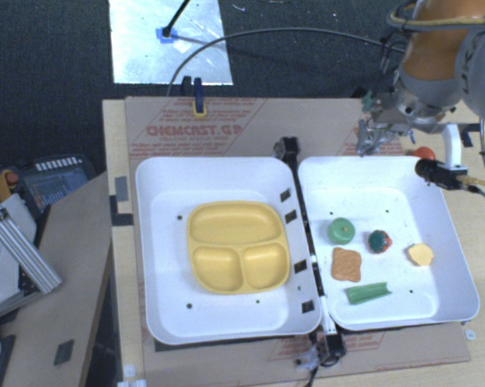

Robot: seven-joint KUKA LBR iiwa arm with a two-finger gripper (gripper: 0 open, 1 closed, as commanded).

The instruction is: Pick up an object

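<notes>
Two white bins sit side by side, the left bin (161,256) holding a pale yellow divided tray (235,247). In the right bin (438,260) lie a green round piece (341,230), a small ball (379,241) mottled green and red, a yellow wedge (420,255), an orange-brown cracker (346,264) (faintly speckled) and a green strip (366,292). The board (223,125) beneath is tan cardboard with red lettering. At the upper right of the frame the arm (448,27) is orange and grey. A silvery sheet (167,39) lies on dark carpet at the upper left.
</notes>
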